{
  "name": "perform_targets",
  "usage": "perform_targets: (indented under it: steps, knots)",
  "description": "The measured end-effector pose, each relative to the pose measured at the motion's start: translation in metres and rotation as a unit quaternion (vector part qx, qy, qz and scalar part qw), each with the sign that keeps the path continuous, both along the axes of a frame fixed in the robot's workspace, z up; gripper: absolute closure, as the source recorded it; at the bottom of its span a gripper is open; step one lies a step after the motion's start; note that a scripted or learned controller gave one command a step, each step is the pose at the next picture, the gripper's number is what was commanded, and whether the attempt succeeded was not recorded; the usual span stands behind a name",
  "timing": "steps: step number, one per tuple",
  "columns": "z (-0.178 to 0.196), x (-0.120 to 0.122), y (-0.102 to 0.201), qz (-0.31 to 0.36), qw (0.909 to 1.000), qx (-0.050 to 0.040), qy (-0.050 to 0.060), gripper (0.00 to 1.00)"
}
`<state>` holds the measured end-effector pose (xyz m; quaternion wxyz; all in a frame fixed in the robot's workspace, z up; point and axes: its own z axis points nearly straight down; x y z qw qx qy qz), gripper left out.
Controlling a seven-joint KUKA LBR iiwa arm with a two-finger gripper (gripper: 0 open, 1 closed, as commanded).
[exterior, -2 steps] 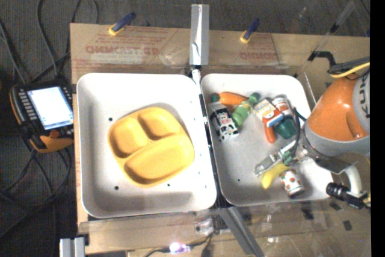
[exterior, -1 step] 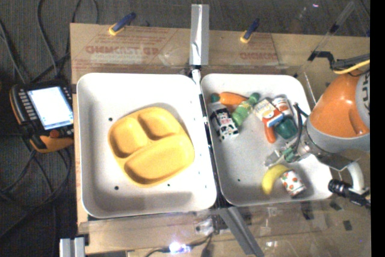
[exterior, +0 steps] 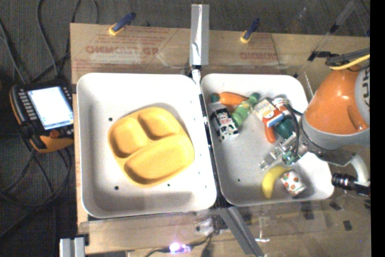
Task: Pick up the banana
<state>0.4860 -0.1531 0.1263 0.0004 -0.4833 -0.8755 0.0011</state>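
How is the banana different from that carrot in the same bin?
The banana is yellow; the carrot is orange. The banana lies near the front edge of the right bin, beside a small spotted object; the carrot lies near the back edge, next to a green toy. The banana sits just below the gripper; the carrot is far from it. Both are small pieces of toy-like food resting on the bin floor.

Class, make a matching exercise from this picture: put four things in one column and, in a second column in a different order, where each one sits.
Things:
1. banana
2. yellow divided plate
3. carrot
4. handheld screen

Places:
A. far end of the right bin
B. left of the bench, outside the bins
C. near end of the right bin
D. middle of the left bin

Pairs: 1-C, 2-D, 3-A, 4-B
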Motion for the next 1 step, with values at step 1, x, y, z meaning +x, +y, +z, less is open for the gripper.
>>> perform_targets:
  steps: [1]
  knots:
    - [0.0000,0.0000,0.0000,0.000,1.0000,0.0002,0.000,0.00]
